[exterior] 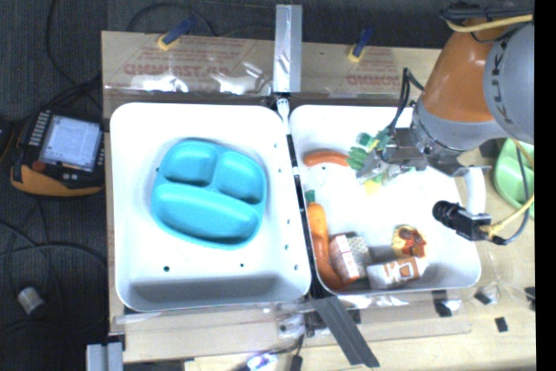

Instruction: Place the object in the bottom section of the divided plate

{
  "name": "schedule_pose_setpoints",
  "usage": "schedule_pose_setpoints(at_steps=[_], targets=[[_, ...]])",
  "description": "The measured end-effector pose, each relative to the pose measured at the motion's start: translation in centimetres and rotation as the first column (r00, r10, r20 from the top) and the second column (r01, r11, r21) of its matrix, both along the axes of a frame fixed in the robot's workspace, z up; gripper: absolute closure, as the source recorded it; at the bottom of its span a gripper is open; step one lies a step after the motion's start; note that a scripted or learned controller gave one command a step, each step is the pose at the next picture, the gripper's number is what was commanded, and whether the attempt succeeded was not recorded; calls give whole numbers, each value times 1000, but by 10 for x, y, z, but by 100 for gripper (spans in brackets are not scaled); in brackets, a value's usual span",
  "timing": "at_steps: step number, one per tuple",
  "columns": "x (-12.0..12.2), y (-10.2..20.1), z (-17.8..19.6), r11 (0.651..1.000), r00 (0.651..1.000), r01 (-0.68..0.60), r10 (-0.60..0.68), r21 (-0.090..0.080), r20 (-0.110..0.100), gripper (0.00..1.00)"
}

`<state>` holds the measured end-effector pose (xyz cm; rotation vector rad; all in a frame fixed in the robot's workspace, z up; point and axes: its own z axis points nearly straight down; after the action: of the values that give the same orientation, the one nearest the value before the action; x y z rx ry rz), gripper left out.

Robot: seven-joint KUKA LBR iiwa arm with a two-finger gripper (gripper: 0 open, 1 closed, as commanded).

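Note:
A blue divided plate [208, 192] lies in the left bin [130, 274], with two small sections at the top and one wide section along the bottom. Over the upper middle of the right bin [469, 269], my gripper [379, 157] reaches in from the right. It is shut on a small green and yellow leafy toy [367, 152], which sticks out to the left between the fingertips. The orange-banded wrist [465, 82] hides the bin's upper right corner.
The right bin also holds an orange sausage-shaped toy [323, 158] just left of the gripper, a carrot [317, 232] along the left wall, two small boxes [347, 257] [395, 274] and a brown and yellow item [408, 241]. A black cable end [456, 217] hangs at right.

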<state>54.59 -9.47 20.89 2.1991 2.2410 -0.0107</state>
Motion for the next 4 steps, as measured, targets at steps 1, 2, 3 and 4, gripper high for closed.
schedule_pose_setpoints(at_steps=[1, 2, 3, 4], targets=[[38, 56, 6, 1000, 1000, -8, 8, 5, 0, 100], [53, 141, -27, 992, 992, -123, 123, 5, -2, 100], [22, 202, 30, 941, 941, -339, 339, 4, 1, 100], [-6, 256, -7, 913, 913, -407, 407, 6, -1, 100]])
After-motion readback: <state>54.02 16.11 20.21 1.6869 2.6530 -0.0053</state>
